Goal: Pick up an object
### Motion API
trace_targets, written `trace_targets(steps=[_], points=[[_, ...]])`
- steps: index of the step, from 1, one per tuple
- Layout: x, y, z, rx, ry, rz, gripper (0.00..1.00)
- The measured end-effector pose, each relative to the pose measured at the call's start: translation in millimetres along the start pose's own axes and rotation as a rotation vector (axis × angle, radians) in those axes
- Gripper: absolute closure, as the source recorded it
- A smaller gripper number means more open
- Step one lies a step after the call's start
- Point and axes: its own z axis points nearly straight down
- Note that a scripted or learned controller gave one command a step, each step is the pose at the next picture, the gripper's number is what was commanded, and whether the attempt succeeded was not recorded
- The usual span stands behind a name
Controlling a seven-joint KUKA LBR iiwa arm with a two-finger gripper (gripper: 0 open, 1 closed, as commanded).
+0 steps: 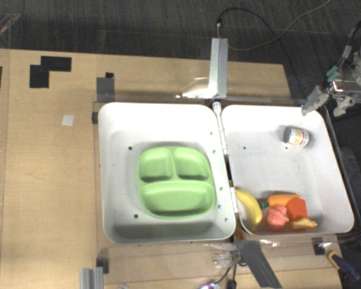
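Observation:
The right bin (pixel 271 167) holds a small white can with a yellow label (pixel 296 136), lying on its side near the far right corner. Along the near edge sit a banana (pixel 249 205), an orange and red piece (pixel 290 206), a pink item (pixel 277 217) and a small yellow piece (pixel 305 223), packed close together. My gripper (pixel 327 103) hangs over the bin's far right corner, open, with nothing between its fingers. It is beyond and to the right of the can.
The left bin (pixel 117 161) holds a green divided tray (pixel 175 180) in its middle. A metal post (pixel 219 71) stands behind the seam between the bins. A black cable runs across the dark floor at the back.

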Motion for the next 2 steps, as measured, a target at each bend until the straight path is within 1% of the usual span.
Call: trace_targets(steps=[1,2], points=[[-20.5,12.2,101.1,0.001,0.000,0.017,0.00],[-0.1,46.0,114.1,-0.003,-0.001,-0.148,0.00]])
